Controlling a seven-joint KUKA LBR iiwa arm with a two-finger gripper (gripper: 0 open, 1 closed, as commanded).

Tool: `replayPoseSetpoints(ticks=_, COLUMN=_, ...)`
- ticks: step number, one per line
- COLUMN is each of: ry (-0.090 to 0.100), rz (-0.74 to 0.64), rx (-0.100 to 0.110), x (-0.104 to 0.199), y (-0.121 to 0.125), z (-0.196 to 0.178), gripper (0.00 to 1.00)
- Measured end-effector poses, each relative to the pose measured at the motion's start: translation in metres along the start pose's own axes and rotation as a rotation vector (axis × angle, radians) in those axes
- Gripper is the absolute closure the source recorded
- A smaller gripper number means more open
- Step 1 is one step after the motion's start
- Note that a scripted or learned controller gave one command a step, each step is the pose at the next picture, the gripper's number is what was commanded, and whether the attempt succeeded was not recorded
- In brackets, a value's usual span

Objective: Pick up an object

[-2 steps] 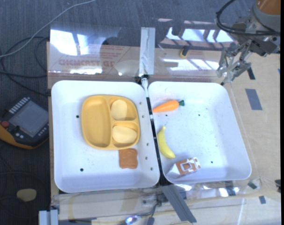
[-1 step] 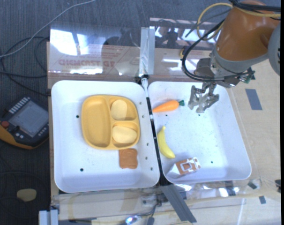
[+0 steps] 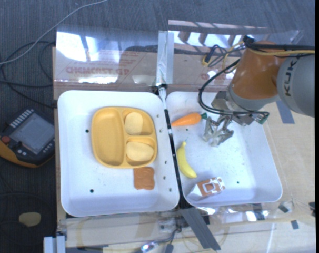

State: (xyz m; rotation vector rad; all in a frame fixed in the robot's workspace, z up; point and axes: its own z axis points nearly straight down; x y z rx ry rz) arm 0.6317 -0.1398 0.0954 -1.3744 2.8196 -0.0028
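- Camera view: gripper (image 3: 217,136) hangs over the right bin (image 3: 254,191), fingers apart, holding nothing
- Nearest object: carrot (image 3: 186,120), just beside the gripper at the bin's left wall
- Judged light, stiff, smooth and tapered; grip across the thick middle

Two shallow white bins sit side by side on a bench (image 3: 296,141). The left bin (image 3: 75,188), away from the fingers (image 3: 215,136), and the right bin (image 3: 254,183), beneath them, touch along one edge.
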Motion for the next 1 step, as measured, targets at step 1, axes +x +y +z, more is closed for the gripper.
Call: replayPoseSetpoints(ticks=1, ry=-0.003, rz=-0.272, rx=-0.001, x=0.0120, y=-0.0510, z=-0.1052, gripper=1.00)
